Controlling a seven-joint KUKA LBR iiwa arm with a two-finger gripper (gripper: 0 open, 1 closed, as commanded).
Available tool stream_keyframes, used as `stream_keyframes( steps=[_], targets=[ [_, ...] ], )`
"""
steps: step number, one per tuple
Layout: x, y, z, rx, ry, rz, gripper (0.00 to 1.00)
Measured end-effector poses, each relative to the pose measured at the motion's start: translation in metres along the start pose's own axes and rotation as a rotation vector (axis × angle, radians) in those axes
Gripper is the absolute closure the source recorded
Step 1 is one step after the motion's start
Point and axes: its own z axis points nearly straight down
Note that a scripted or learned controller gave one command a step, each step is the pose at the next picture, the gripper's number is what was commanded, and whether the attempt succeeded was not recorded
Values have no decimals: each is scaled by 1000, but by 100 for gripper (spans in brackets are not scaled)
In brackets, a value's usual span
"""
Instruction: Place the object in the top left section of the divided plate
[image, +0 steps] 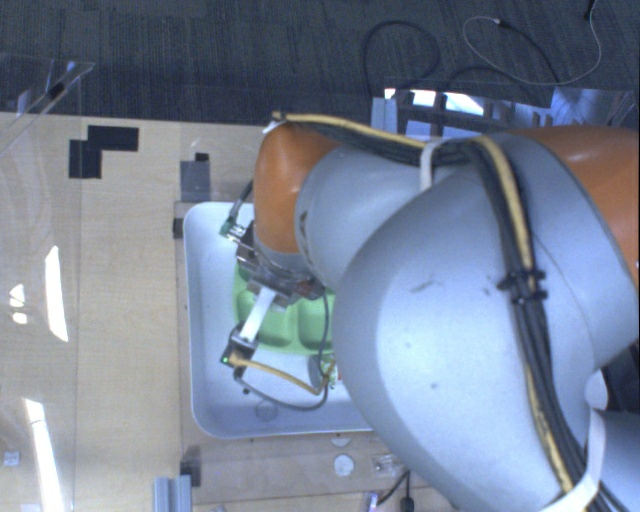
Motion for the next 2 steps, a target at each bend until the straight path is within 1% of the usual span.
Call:
stream_keyframes(
  steps=[1, 2],
  targets=[
    [-13, -36, 37, -13, 20, 395, 100],
    [-3, -16, -156, -5, 9, 487, 100]
  ],
)
